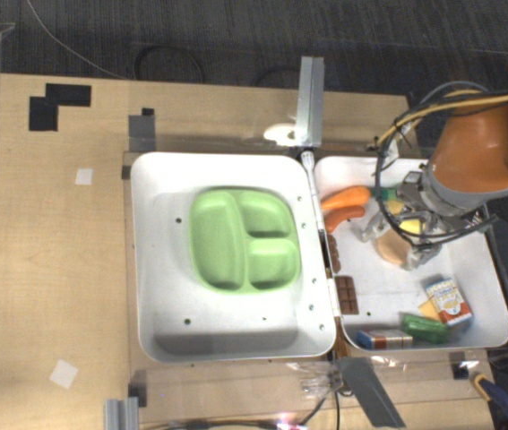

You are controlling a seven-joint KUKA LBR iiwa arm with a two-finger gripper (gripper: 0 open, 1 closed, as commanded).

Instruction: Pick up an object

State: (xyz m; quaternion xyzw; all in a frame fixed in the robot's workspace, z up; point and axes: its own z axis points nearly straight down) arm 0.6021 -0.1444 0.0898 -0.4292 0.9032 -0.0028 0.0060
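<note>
My gripper (395,242) hangs low in the right bin (479,262), under the orange wrist band. It is open, with one finger on each side of a tan round object (390,253) lying on the bin floor. A yellow object (411,227) sits just behind the tan one, partly hidden by the gripper body. An orange carrot-shaped piece (345,202) lies to the left of the gripper, near the bin's back left corner.
A small juice box (445,297), a green item (426,327) and a marker (381,339) lie along the right bin's front. A brown chocolate bar (347,295) rests by the divider. The left bin (155,267) holds a green divided plate (243,238).
</note>
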